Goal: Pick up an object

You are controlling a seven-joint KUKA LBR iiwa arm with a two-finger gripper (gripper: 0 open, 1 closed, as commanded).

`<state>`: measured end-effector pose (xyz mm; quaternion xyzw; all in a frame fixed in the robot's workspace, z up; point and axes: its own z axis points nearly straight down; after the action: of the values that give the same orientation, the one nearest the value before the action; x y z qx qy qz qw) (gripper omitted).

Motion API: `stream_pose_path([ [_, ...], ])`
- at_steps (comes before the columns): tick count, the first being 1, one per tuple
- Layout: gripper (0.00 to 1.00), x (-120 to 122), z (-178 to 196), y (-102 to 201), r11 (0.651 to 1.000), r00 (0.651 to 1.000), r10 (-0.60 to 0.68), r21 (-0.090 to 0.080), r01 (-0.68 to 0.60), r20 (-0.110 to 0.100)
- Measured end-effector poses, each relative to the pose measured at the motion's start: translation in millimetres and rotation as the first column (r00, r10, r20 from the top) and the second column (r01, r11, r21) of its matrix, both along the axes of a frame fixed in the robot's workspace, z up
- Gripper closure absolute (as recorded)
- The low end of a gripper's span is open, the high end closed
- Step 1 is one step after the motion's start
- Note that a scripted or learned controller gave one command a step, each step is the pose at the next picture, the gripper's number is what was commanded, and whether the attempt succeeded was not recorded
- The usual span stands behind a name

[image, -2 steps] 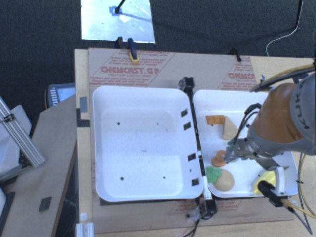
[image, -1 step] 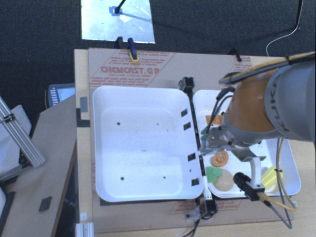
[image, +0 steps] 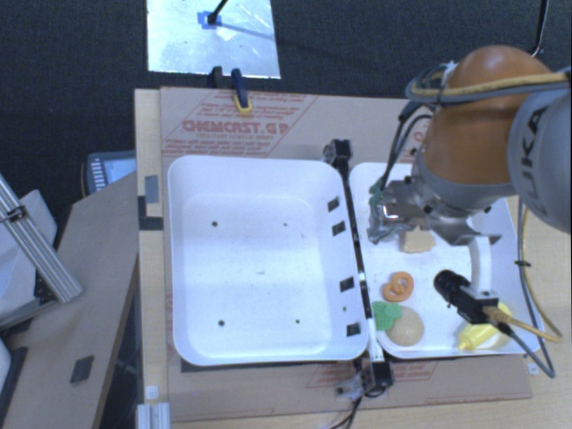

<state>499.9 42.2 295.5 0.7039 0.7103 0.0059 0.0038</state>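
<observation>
A robotics lab or test bench is suggested. Two shallow white bins [image: 259, 266] are set side by side on a printed cardboard sheet [image: 237, 125] laid over a wooden bench [image: 98, 266], and a grey and orange robot arm [image: 487, 128] is seen above the right bin. Loose cables [image: 536, 315], an aluminium rail [image: 36, 244] and a dark cloth backdrop [image: 71, 52] are seen around the bench.

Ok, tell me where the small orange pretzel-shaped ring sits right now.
The small orange pretzel-shaped ring lies in the right white bin, near its left wall, just above the flat green piece and the round beige ball.
</observation>
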Motion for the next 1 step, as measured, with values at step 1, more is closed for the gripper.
stream_pose_path([
  [1, 1.00, 25.2, 67.2, 42.9, 1.000, 1.000, 0.000, 0.000, 0.000, -0.004],
])
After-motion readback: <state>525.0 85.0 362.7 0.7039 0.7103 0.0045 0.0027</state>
